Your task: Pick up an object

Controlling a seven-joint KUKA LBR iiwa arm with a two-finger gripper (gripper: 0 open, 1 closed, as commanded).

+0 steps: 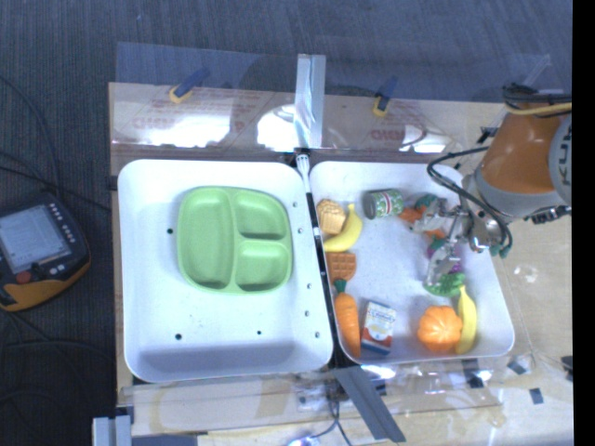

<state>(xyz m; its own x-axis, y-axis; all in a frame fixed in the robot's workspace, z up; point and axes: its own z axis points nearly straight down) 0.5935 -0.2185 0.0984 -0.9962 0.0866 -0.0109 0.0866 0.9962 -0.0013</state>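
We see the arm (530, 161) as a rounded orange band under a grey casing, a black cable looping off its left side, and metallic, perhaps silver, hardware at the gripper (453, 240), blurred beyond detail

Scene was bright, evenly lit from overhead. Strong glare blew out the clear plastic sheet (200, 128) behind the bins and the strip at the desk's (539, 277) front edge. Shadows were soft and short. Overall image was soft, low-res; small items in the right bin (395, 249) blurred together.
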